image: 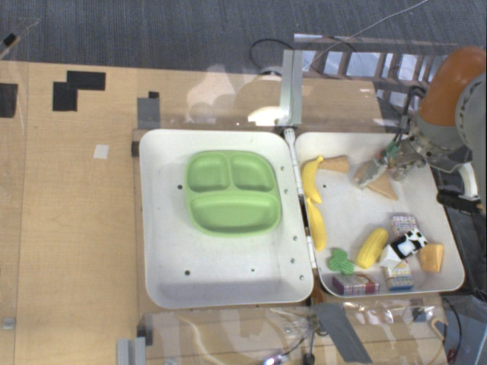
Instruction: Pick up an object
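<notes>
This looks like a robotics lab. A grey arm with an orange band [449,82] reaches over two shallow white bins [152,204] set into a pale wooden tabletop [68,226], with grey carpet [152,14] beyond the bins. A metal frame [291,90] and loose cables [396,14] stand behind the bins, and black markers [76,88] sit on the tabletop left of them.

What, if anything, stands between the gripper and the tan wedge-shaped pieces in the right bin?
Nothing visible. The gripper hangs over the upper part of the right white bin, directly beside the tan wedge-shaped piece; the other tan wedge lies just left, with bare bin floor between.
</notes>
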`<state>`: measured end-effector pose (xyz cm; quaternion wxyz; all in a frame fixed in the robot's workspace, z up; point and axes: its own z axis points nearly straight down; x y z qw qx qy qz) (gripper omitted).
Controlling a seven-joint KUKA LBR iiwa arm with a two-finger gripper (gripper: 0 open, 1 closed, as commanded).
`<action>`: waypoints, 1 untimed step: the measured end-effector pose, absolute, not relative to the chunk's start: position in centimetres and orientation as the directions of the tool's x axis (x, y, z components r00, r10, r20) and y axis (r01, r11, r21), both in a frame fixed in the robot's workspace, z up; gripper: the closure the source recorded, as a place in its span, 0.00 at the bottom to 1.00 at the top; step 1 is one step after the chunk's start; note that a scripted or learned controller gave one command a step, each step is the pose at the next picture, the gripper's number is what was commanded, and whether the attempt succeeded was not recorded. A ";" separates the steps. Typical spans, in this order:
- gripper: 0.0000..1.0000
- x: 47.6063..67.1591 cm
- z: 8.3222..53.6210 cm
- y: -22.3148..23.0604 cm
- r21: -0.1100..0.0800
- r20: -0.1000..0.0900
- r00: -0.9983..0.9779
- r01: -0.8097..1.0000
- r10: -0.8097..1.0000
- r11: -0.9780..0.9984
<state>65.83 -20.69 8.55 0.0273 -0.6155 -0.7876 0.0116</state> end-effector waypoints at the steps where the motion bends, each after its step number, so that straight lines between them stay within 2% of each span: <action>1: 1.00 65.9 9.6 -20.6 -0.051 0.026 -0.248 0.967 0.968 0.249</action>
